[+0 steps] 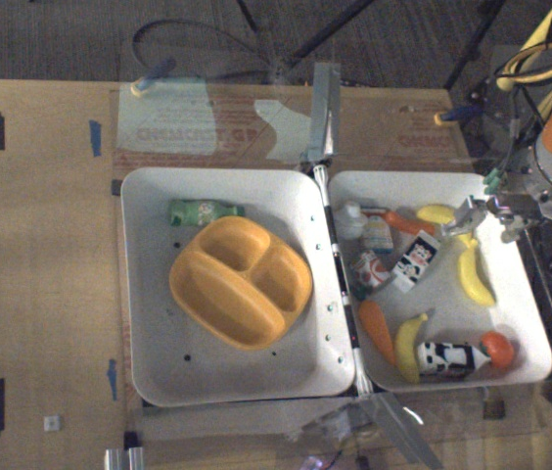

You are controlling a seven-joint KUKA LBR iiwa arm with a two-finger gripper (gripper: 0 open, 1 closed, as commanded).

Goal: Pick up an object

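The gripper (479, 215) sits at the upper right of the right bin (535, 331), just above a small yellow piece (437, 213) and near the top of a banana (476, 277) lying along the bin's right side. Whether its fingers are apart or closed cannot be told at this size, and nothing can be seen held.

The right bin holds the pickable things: a black-and-white cow-patterned carton (416, 259) near the middle, a second cow-patterned carton (449, 358) along the lower edge, an orange ball (498, 349) touching that carton's right end, another banana (409, 346) at its left end, a carrot (377, 330) beside it, and a second carrot (408, 223) near the top. Print on the cartons is too small to read.

The left bin (149, 292) carries an orange divided plate (241, 280) in its centre and a green packet (205, 211) just above it, lettering illegible.

Behind the bins on the surface (41, 262), a clear sheet (212, 125) shows faint reddish mirrored lettering that cannot be made out.
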